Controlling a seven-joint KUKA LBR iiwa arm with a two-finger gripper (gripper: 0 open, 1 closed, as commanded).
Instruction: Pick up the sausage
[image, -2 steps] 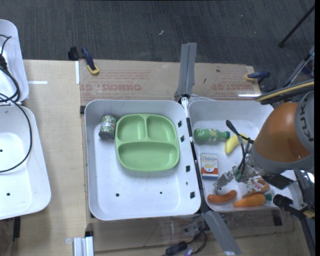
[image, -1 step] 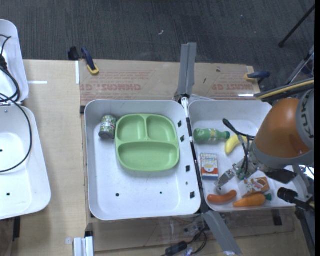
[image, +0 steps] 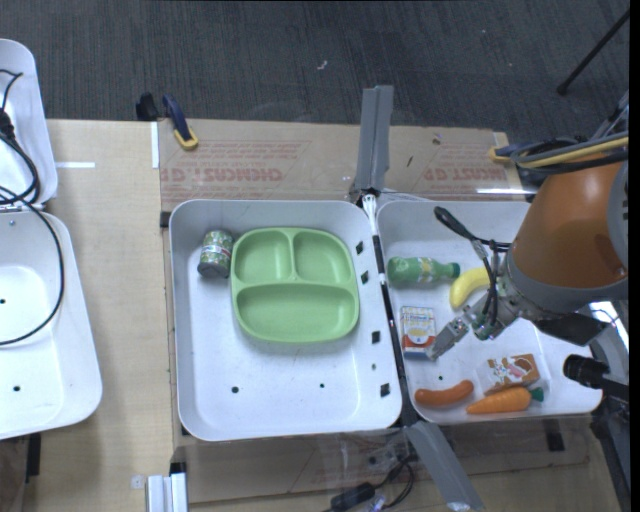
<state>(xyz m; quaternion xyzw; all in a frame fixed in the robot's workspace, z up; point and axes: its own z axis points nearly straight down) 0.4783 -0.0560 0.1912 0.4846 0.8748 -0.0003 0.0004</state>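
Observation:
The sausage (image: 443, 394), reddish-brown and short, lies near the front edge of the right bin (image: 560, 402). My gripper (image: 446, 342) hangs a little above and behind it, over a small red-and-white carton (image: 416, 327), pointing down and to the left. Nothing shows in its grasp. The arm's orange band (image: 575, 235) covers the bin's right part.
An orange carrot (image: 500, 401) lies just right of the sausage, with a snack packet (image: 512, 370) behind it. A banana (image: 468, 287) and a green bottle (image: 422, 269) lie further back. The left bin (image: 200, 370) holds a green divided plate (image: 295, 283) and a small can (image: 214, 253).

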